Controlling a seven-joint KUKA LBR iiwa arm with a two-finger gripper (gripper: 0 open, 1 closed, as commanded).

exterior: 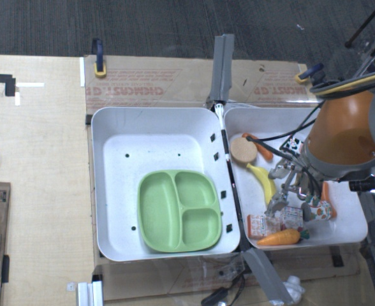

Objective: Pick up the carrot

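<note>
The carrot, orange with a green top at its right end, lies along the front wall of the right bin. My gripper hangs just above and behind it, over some small packets. Its metal fingers stand apart, open, with nothing between them. The orange-banded wrist covers the bin's right side.
Beside the gripper in the right bin lie a banana, a tan round disc, a thin orange stick, red-and-white packets and a red-orange item. The left bin holds a green divided plate.
</note>
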